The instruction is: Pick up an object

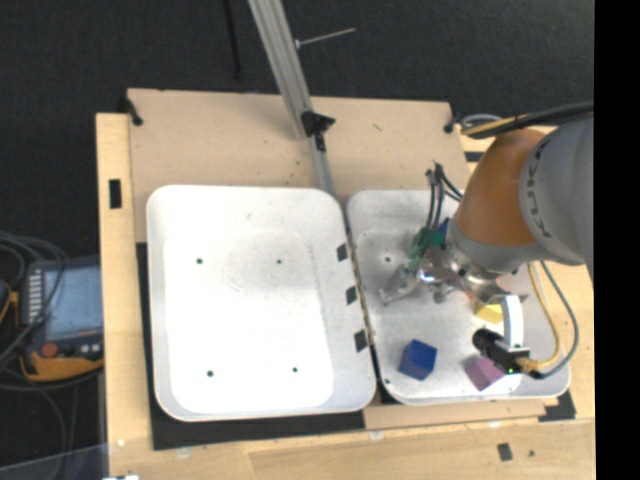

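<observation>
My gripper (396, 288) is low over the middle of the right bin (372, 218), reaching in from the right under the orange band of the arm (500, 203). A blue cube (418, 359) lies below it near the bin's front edge, apart from the gripper. A purple block (483, 372) rests at the front right corner. A yellow object (489, 312) peeks out from under the wrist, partly hidden by it. Something green (433, 238) shows beside the wrist; I cannot tell whether it is an object or part of the arm.
The left bin (250, 298) lies beside the right one, their walls meeting at a row of black clips (352, 293). A slanted metal post (285, 58) rises behind the bins. Cables (555, 338) loop off the wrist over the right bin's edge.
</observation>
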`<action>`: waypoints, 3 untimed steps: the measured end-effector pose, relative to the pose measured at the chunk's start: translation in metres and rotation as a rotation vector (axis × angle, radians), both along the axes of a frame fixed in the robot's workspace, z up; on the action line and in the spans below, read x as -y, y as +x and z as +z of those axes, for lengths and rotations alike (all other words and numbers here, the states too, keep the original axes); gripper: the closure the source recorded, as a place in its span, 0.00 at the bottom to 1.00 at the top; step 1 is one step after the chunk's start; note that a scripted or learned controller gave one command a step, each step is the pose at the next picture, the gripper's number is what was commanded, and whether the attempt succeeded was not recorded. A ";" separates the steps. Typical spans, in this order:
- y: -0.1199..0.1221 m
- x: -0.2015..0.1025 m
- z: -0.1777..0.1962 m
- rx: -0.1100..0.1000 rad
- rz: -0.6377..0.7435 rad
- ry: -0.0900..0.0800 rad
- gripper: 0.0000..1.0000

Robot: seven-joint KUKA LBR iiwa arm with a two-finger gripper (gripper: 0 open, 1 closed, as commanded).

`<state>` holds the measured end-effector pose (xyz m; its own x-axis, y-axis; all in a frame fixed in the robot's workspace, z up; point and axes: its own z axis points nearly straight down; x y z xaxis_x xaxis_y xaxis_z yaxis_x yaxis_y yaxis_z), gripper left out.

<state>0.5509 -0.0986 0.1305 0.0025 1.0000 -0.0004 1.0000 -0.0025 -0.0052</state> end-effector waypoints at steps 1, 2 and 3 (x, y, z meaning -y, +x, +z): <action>0.001 0.002 -0.034 0.008 0.000 -0.002 0.00; 0.002 0.003 -0.021 0.014 -0.006 -0.002 1.00; 0.002 0.008 0.023 0.011 -0.004 -0.001 1.00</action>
<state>0.5527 -0.1065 0.1533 0.0066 1.0000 -0.0014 1.0000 -0.0066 0.0058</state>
